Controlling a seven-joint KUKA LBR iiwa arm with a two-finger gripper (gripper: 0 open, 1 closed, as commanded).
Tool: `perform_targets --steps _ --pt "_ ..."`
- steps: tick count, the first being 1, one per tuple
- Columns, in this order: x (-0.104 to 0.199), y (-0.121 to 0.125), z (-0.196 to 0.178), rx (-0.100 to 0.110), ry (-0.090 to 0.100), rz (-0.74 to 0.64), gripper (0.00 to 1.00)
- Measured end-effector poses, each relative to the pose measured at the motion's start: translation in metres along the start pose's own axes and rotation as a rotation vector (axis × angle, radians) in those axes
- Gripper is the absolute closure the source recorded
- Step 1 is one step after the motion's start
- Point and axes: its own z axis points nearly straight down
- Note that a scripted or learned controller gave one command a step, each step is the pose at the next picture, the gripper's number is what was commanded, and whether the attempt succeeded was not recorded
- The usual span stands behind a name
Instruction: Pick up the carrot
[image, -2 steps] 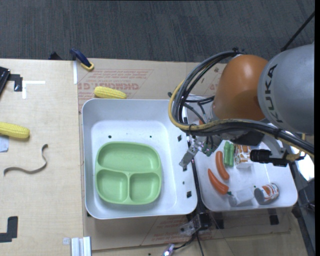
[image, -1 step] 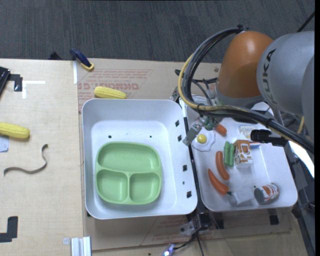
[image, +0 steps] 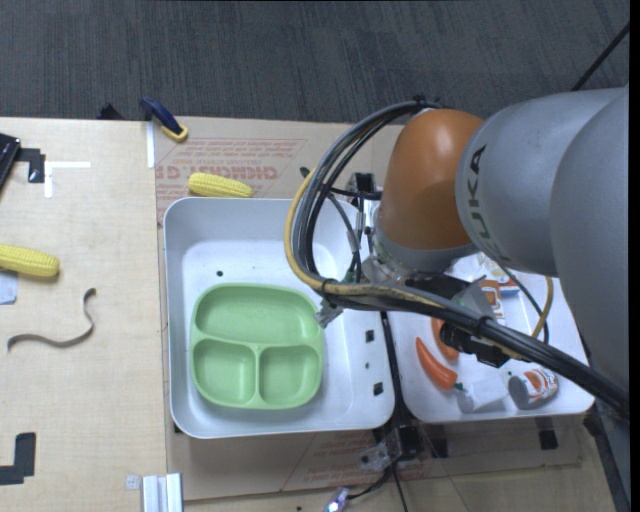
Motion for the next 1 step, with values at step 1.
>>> perform_targets --steps 1 --pt "-0.0448 0.0304 -0.0004 -0.001 -0.002 0.092 0.00"
